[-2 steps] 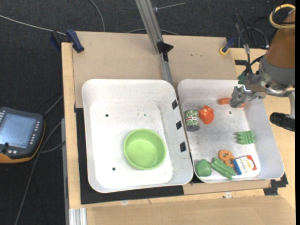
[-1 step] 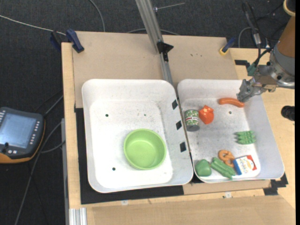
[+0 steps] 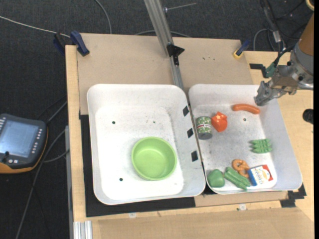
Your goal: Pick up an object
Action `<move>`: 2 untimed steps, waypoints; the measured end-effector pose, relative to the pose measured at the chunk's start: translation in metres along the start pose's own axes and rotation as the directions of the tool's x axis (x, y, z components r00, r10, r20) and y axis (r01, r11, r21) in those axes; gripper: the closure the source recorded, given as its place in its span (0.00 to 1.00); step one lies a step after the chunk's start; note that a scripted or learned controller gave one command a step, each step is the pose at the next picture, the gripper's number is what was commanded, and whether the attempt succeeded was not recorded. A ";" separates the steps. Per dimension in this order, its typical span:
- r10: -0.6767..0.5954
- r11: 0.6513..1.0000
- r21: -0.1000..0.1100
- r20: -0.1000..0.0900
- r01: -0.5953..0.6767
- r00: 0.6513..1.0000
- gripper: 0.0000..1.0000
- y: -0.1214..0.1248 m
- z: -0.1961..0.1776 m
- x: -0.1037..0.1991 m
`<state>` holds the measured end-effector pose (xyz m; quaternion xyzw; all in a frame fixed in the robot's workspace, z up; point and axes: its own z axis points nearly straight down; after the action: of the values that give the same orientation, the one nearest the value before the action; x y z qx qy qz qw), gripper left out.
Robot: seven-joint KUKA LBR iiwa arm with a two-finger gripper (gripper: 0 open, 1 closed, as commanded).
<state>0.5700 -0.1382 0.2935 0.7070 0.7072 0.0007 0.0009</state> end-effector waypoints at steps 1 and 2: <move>-0.005 1.000 0.003 -0.001 0.005 1.000 1.00 0.010 0.017 0.058; -0.004 1.000 0.003 -0.001 0.004 1.000 1.00 0.013 0.033 0.110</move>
<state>0.5827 -0.0279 0.2602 0.7055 0.7087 0.0001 -0.0005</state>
